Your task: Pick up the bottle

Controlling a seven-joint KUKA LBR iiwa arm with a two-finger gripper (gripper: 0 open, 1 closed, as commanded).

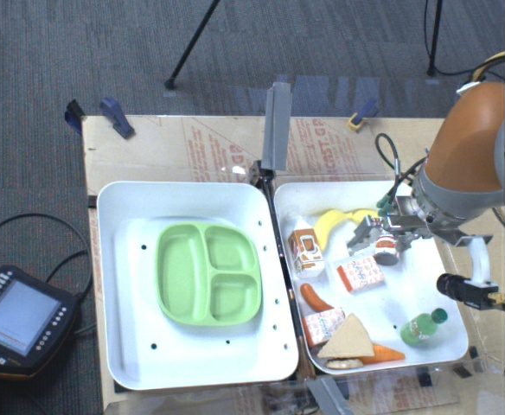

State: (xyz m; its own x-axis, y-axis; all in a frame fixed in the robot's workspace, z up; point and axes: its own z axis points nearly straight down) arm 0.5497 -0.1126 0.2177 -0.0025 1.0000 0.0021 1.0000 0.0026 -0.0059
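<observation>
The bottle [422,328] is small and green with a green cap, and it lies on its side in the right bin [447,258] near the front right corner. My gripper [382,234] hangs over the middle of that bin, well behind and to the left of the bottle. It is just above a small red and white can [386,250]. The grey arm with its orange band comes in from the right edge. Nothing touches the bottle.
The right bin also holds a banana [335,223], a small carton [306,251], a red and white box [360,274], a sausage [316,297], a packet [323,325], a sandwich [349,340] and a carrot [387,352]. A green divided plate [209,273] lies in the left bin [123,232].
</observation>
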